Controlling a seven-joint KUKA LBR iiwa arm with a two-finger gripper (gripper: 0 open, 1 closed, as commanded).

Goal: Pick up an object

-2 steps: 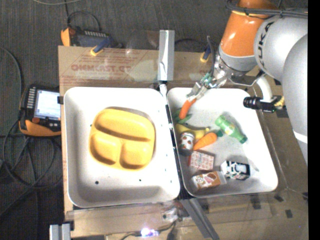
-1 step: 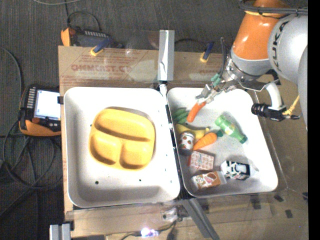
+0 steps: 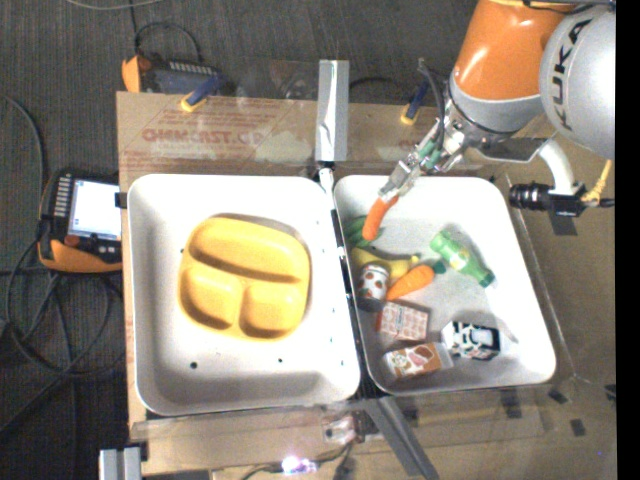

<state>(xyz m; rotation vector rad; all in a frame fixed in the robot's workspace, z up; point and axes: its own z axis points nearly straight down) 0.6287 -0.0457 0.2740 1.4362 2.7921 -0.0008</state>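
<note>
Starting at the far left, a handheld pendant (image 3: 82,220) with a lit screen lies on the dark floor, well away from the gripper (image 3: 392,189). Next comes the left bin (image 3: 150,268), holding a yellow tray (image 3: 246,276) with three compartments, down and to the left of the gripper. A metal post (image 3: 332,111) stands behind the seam between the bins, up and to the left of the gripper.

Over the near-left corner of the right bin (image 3: 520,268) the gripper hangs, its two thin fingers closed on the top end of a carrot (image 3: 374,218), which dangles just below the fingertips, tilted, its lower end over some green pieces by the bin's left wall. Below the gripper lie a yellow banana-like piece, a small round can (image 3: 374,282) and a second carrot (image 3: 411,280). Further below sit a pink box (image 3: 404,320) and a brown box (image 3: 414,360). Down and right of the gripper lies a green bottle (image 3: 461,255), and lower still a black-and-white carton (image 3: 472,340). Up and right, the orange-banded arm (image 3: 515,53) rises from the wrist.
</note>
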